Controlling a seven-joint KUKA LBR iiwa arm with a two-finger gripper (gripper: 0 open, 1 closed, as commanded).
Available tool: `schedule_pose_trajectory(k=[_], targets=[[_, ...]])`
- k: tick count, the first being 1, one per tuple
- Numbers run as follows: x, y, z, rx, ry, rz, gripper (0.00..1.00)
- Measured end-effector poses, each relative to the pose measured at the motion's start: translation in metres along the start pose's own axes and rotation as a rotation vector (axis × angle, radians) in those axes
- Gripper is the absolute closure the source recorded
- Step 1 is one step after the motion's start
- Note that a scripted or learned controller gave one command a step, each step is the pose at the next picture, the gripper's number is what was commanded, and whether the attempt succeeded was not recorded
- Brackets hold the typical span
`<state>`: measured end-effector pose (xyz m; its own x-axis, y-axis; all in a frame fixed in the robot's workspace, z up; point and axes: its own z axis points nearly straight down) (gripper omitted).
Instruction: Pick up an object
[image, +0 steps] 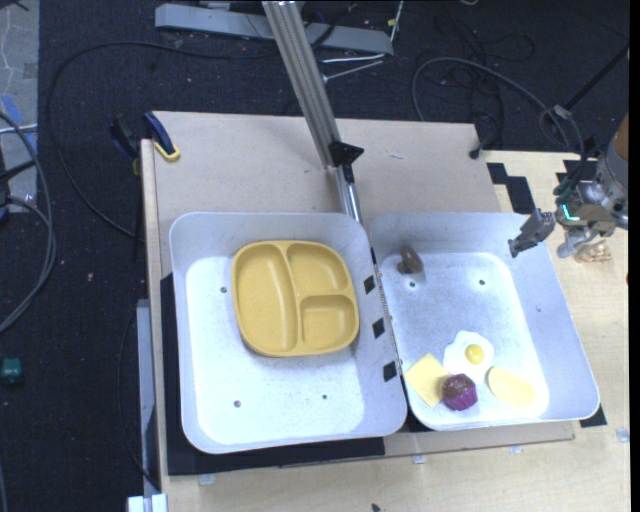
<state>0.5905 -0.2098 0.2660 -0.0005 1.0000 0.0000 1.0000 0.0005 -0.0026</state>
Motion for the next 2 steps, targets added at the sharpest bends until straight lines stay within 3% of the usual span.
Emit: schedule_pose_trajectory(k=[1,2], targets=[[0.000,0.001,-0.001,-0.003,-0.001,-0.001,0.00],[-0.005,0.002,0.061,0.002,0.001,0.001,0.00]])
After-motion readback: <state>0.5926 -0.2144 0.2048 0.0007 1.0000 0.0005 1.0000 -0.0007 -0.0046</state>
